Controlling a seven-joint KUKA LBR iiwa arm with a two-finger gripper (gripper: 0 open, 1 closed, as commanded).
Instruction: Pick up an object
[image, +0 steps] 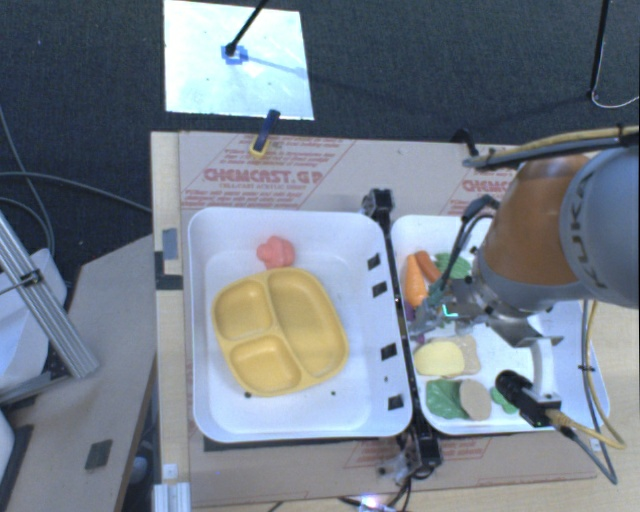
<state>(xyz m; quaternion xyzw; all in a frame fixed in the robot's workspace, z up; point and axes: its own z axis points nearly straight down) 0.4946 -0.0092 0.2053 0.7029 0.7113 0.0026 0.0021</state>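
Observation:
My gripper (438, 308) hangs low over the left part of the right bin (572, 412), with the grey and orange arm above it covering much of that bin. Just under and around it lie play-food pieces: an orange carrot (419, 272) and a green piece (456, 266) behind it, and a pale yellow piece (445, 357) in front of it. Nearer the front rim are a green leaf (444, 398), a tan piece (476, 401) and a dark green piece (509, 390). I see nothing held.
The left bin (215, 420) holds a yellow divided plate (280, 330) and a pink piece (276, 251) behind it. A black-clipped divider (392, 300) separates the bins. Cables trail at the right front.

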